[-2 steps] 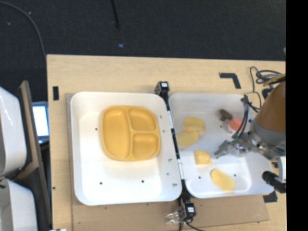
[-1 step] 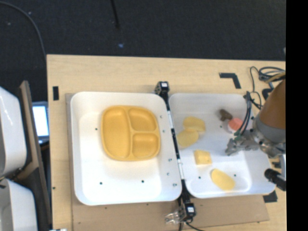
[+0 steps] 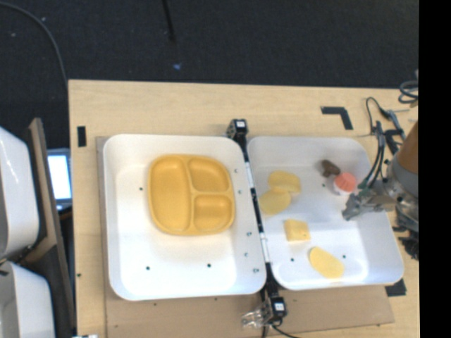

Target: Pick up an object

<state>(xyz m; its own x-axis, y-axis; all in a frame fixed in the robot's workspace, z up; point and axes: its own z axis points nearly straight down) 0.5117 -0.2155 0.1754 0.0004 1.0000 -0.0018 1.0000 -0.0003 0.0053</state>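
No readable writing, brand marks or labels on anything in view; the black marks on the desk (image 3: pixel 211 108) are plain tape-like corners and strips, no text.

Left bin (image 3: pixel 127 259): holds one yellow divided plate (image 3: pixel 190 193), three compartments, sitting flat near the bin's middle, slightly toward the top edge. Nothing in its compartments.

Right bin (image 3: pixel 366 259): six loose items.
- Two pale yellow rounded pieces (image 3: pixel 285 182) and (image 3: pixel 275 202) near the bin's left side, touching or overlapping each other, can't tell which.
- Yellow square block (image 3: pixel 297 230) just below them, apart from both.
- Yellow oval piece (image 3: pixel 326 263) toward the bottom edge, well apart from the block.
- Small dark brown lump (image 3: pixel 329 167) near the top, just beside a pink-red round piece (image 3: pixel 346 182); they look to be touching.

Pincer (image 3: pixel 352 210) comes in from the right, low over the right bin's right half, just below the pink-red piece and apart from it. Its tips are dark and blurred against the bin; can't tell how wide it stands or whether anything is in it. Nothing visibly sits between the tips.

Arm (image 3: pixel 407 153) with cable loops is at the right edge, above the bin's right wall.

Black clamps (image 3: pixel 239 127) and (image 3: pixel 273 305) sit at the top and bottom of the seam between the bins. White equipment (image 3: pixel 17 196) stands off the desk's left side.
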